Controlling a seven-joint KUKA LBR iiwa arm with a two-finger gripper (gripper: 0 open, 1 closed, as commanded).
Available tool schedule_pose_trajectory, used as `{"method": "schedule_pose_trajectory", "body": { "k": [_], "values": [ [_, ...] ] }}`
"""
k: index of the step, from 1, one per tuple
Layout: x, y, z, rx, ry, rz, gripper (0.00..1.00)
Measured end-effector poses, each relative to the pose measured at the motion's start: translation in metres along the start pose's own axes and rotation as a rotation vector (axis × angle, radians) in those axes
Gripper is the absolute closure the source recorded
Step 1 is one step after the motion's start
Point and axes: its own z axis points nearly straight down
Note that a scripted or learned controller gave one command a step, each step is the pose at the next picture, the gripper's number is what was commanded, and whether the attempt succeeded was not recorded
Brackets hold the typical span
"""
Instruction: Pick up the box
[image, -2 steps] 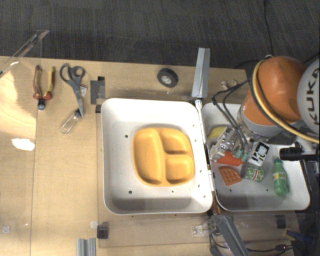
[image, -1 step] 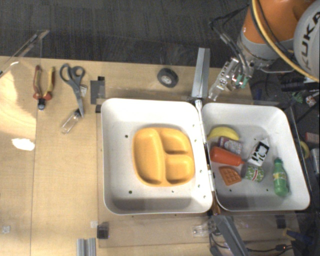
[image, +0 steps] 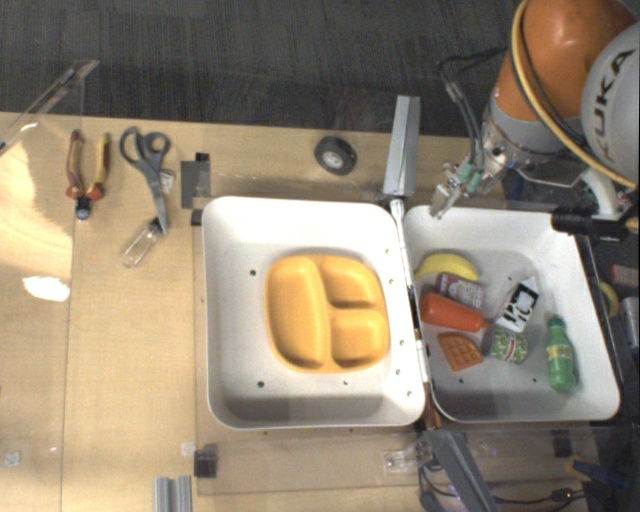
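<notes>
My end effector (image: 450, 190) hovered above the right bin's (image: 585, 405) far-left corner (finger state unreadable). Box (image: 519, 305) lay well apart, between bottle (image: 560, 352) and carrot (image: 452, 312).

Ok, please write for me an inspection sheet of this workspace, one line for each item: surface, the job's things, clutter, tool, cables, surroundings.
Surface: wooden bench bearing a left bin and a right bin, side by side.
Job's things: black-and-white box lying in the right bin, untouched.
Clutter: in the right bin, a banana, an orange carrot-like piece, a waffle, a can and a green bottle; a yellow divided tray in the left bin.
Tool: tool above the right bin's far left corner, away from the box; nothing seen between its fingers.
Cables: yellow cable looping around the arm.
Surroundings: scissors, pliers and a tape roll on the bench.
</notes>
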Motion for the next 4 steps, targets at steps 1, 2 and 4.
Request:
{"method": "schedule_pose_trajectory", "body": {
  "k": [1,2,4],
  "values": [
    [-0.011,0.007,0.009,0.001,0.001,0.245,1.0],
    [0.022,-0.017,0.008,0.0,0.0,0.233,1.0],
    [0.048,-0.073,0.073,0.001,0.002,0.15,1.0]
  ]
}}
